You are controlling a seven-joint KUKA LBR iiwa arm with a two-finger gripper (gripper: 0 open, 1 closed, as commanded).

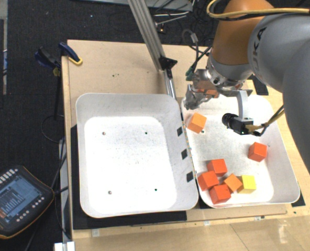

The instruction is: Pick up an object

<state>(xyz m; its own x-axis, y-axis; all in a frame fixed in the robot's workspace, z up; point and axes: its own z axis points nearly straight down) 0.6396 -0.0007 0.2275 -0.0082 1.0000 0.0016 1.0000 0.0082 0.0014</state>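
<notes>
My gripper point(192, 99) hangs over the far left corner of the right bin point(284, 163), under the grey arm with its orange band. Just below it, close to the bin's left wall, is a light orange block point(197, 123); I cannot tell whether the gripper touches it. Near the bin's right wall a red-orange block point(257, 151) lies alone. At the near end sits a cluster: three red-orange blocks point(217, 166) point(207, 180) point(220, 193), an orange block point(232, 182) and a yellow block point(248, 182).
The left bin point(92, 140) stands beside the right one, their rims touching. A slanted metal pole point(150, 30) rises behind the bins. Blue clamps point(50, 59) sit at the bench's far left corner. A teach pendant point(11, 200) lies off the bench at lower left.
</notes>
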